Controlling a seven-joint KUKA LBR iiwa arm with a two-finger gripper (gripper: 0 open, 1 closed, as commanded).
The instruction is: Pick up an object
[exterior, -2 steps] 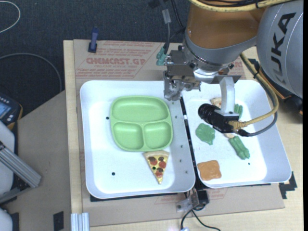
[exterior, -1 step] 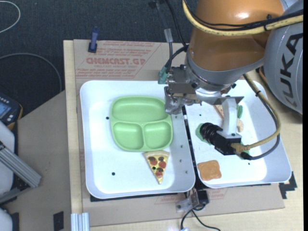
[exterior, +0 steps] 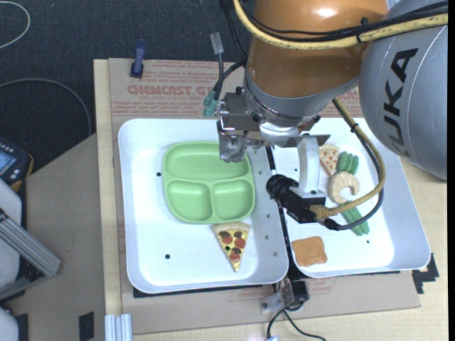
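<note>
- two white bins (exterior: pixel 138 212) side by side on a brown board (exterior: pixel 170 84) with red lettering
- blue clip (exterior: pixel 138 60) at the board's far edge

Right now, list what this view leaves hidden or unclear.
- Tool: seen from above over the green tray; whether it grips anything is unclear.
- Green beans: partly covered by the shrimp and a cable.
- Cracker: partly behind the arm's white bracket.
- Right bin: its far part lies under the arm.
</note>
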